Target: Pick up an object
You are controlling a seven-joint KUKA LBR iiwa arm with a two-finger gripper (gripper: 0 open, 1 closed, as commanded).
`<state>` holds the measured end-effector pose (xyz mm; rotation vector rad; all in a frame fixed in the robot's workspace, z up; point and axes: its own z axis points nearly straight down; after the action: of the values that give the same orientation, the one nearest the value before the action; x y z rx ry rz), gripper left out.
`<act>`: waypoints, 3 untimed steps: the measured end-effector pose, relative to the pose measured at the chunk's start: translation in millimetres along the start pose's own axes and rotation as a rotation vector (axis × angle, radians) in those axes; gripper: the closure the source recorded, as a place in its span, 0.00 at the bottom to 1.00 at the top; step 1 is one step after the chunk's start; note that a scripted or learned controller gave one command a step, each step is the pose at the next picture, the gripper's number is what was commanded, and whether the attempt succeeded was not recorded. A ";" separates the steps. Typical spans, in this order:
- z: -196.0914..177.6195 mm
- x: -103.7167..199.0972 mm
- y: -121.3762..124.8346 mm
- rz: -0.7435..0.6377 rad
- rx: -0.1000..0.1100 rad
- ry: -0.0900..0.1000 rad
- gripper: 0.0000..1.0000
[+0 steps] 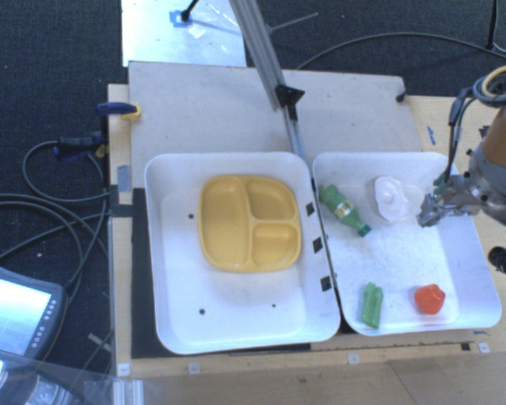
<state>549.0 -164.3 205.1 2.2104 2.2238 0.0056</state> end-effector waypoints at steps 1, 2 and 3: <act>-5.4 44.0 -6.0 -0.004 0.005 0.004 1.00; -18.2 102.6 -3.0 -0.006 0.003 0.004 1.00; -11.0 155.2 -9.7 -0.005 0.006 0.004 1.00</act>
<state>538.4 -9.1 215.7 2.2095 2.2346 0.0036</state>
